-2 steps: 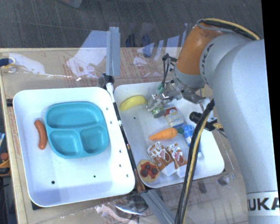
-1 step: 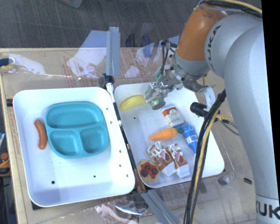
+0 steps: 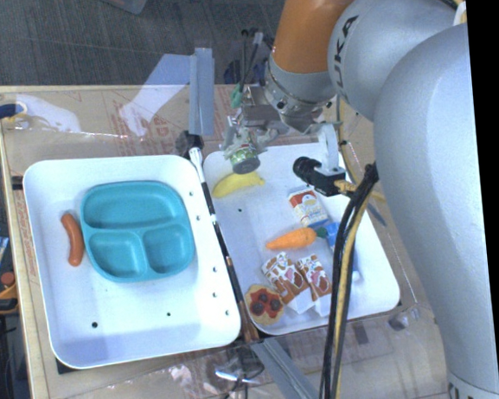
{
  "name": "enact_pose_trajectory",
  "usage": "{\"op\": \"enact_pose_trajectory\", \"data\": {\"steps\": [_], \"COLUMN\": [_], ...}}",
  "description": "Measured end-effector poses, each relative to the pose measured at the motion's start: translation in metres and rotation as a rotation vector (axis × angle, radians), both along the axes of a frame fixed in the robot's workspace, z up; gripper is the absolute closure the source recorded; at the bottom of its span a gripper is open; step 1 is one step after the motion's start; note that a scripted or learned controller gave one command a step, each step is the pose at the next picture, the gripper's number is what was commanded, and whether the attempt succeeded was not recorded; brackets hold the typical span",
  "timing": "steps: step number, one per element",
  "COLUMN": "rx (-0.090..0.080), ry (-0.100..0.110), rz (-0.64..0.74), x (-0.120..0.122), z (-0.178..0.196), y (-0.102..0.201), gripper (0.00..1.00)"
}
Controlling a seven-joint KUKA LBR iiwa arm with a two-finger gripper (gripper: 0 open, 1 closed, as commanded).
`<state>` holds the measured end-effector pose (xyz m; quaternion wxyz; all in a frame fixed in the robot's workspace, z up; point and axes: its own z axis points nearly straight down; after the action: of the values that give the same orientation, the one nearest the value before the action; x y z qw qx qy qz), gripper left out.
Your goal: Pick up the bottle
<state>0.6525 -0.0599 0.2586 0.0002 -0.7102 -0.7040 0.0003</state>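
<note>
Bottle (image 3: 307,206): small, lying in the right bin, near its right wall; white body with a red label and a dark cap end; print on the label too small to read.
Carrot (image 3: 291,239): orange, just below the bottle, lying crosswise.
Blue item (image 3: 331,230): partly hidden by the black cable, right of the carrot.
Pastries (image 3: 296,277): frosted pieces with red-brown stripes, near the front of the right bin; a round tart (image 3: 265,303) with dark red fruit sits at the front left corner.
Banana (image 3: 238,184): yellow, at the back of the right bin, directly under the tool.
Tool (image 3: 244,156): hovers over the back left corner of the right bin, well apart from the bottle; a round greenish-rimmed part shows at its tip; whether its parts are spread or pressed together cannot be told.
Arm (image 3: 339,30): grey with an orange band; letters "UKA" readable on the grey casing.
Right bin (image 3: 381,289): white, shallow.
Left bin (image 3: 46,255): white, holds a teal divided tray (image 3: 137,228) and a sausage (image 3: 73,238) just left of the tray.
Worktop (image 3: 94,112): pale, with clear tape patches.
</note>
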Motion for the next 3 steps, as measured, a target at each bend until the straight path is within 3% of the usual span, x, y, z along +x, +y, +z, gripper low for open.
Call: {"op": "enact_pose_trajectory", "data": {"steps": [1, 2, 3], "rx": [-0.001, 0.000, 0.000], "ry": [0.009, 0.007, 0.012], "rz": [-0.240, -0.236, -0.229], "x": [0.000, -0.037, -0.037], "z": [-0.069, -0.031, -0.023], "y": [0.103, 0.164, 0.166], "gripper": [1.00, 1.00, 1.00]}}
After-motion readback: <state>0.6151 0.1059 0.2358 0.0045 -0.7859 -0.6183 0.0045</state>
